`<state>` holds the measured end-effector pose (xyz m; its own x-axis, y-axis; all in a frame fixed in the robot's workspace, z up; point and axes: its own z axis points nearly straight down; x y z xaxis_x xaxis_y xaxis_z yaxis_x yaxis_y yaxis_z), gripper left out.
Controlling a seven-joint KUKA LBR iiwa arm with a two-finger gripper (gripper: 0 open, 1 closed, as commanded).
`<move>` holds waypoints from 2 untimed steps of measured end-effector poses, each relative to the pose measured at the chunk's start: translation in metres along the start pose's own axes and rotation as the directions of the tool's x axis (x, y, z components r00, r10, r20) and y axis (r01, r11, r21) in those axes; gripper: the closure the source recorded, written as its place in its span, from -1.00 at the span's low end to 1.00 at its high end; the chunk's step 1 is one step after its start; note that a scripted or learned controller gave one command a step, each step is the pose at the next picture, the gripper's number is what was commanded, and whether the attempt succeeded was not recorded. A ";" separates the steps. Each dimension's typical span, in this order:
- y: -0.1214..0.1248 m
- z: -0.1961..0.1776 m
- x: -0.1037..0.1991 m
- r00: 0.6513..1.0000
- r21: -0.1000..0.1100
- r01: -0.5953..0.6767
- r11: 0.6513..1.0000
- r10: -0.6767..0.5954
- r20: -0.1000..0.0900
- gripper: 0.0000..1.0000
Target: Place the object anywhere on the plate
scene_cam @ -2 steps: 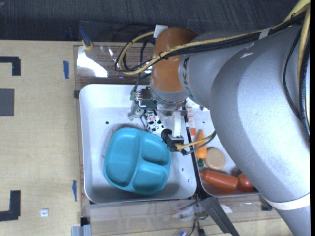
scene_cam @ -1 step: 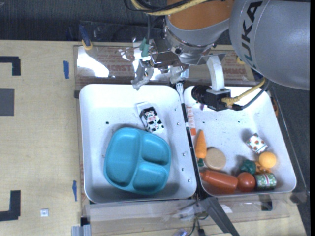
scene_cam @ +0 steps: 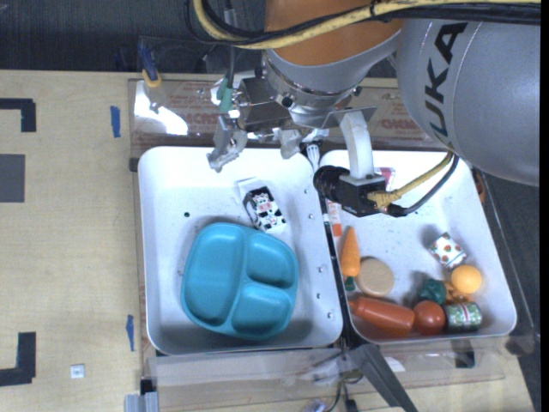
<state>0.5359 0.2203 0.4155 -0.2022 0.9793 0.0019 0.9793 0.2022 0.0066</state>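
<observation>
A blue plate [scene_cam: 240, 281] with several compartments lies in the left bin [scene_cam: 163, 247]. Just beyond its far rim, a small white carton with black cow spots [scene_cam: 264, 209] rests on the bin floor, touching or nearly touching the plate. My gripper [scene_cam: 257, 144] hangs over the bin's far edge, above and behind the carton. It is open, with one finger [scene_cam: 225, 150] to the left and the other [scene_cam: 290, 142] to the right. Nothing sits between them.
The right bin [scene_cam: 489, 221] holds a carrot [scene_cam: 350, 252], a beige disc [scene_cam: 376, 276], a red sausage [scene_cam: 380, 314], a tomato [scene_cam: 429, 317], an orange ball [scene_cam: 466, 279] and small cans [scene_cam: 448, 249]. A black unit with a yellow cable [scene_cam: 352, 192] hangs over the divider.
</observation>
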 end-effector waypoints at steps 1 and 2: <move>0.034 0.005 -0.079 0.998 0.004 -0.064 0.998 0.064 0.005 -1.00; 0.077 0.137 -0.130 1.000 0.019 -0.010 1.000 0.010 0.003 -1.00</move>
<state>0.6387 0.1088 0.2783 -0.1924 0.9813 -0.0012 0.9812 0.1924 -0.0127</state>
